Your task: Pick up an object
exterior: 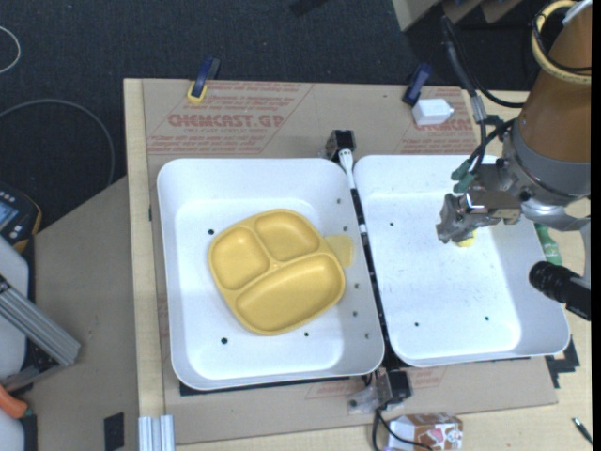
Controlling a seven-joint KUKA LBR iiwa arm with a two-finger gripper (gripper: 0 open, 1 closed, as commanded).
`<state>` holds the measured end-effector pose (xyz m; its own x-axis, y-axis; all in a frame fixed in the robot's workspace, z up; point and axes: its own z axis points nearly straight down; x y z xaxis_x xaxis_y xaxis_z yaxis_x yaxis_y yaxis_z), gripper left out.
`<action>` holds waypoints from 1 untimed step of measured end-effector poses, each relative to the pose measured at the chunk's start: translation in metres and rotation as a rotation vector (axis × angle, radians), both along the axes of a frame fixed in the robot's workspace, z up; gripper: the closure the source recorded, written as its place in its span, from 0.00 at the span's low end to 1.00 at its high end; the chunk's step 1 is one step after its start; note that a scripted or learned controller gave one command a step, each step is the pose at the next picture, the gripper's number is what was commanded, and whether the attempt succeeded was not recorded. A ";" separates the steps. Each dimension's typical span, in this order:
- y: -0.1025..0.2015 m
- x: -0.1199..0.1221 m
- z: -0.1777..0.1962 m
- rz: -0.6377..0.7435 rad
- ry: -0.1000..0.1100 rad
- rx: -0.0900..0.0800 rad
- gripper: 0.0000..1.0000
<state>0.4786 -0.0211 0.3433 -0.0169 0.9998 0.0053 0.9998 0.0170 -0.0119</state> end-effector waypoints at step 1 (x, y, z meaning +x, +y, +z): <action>0.092 0.001 0.058 -0.005 -0.020 -0.002 1.00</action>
